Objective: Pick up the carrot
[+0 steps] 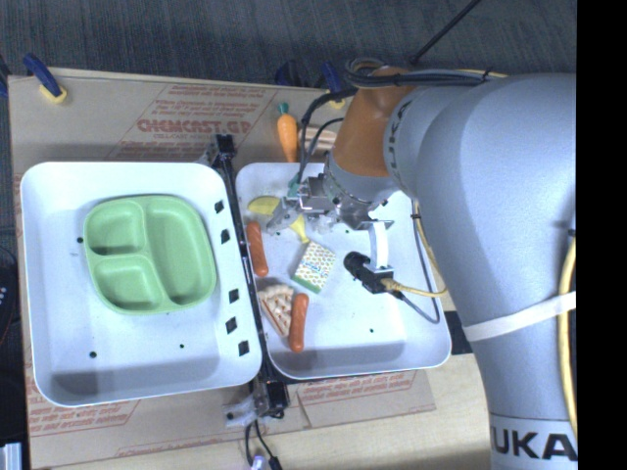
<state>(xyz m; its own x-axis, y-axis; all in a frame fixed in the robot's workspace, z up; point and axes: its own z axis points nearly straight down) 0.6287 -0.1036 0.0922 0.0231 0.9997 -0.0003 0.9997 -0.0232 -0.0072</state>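
The carrot [286,137], orange with a small green top, lies on the cardboard just behind the back rim of the right bin [421,346], outside it. My gripper [299,207] hangs low over the back left part of that bin, a short way in front of the carrot and apart from it. It sits right over a yellow banana-like piece [265,206], whose other end pokes out below it. The wrist hides what lies directly under the gripper.
The right bin also holds an orange sausage [257,248], a green-and-white checkered block [314,266], a waffle-like piece [277,306] and a second sausage [298,321]. The left bin [59,380] holds a green divided plate [150,253]. Black clips line the wall between the bins.
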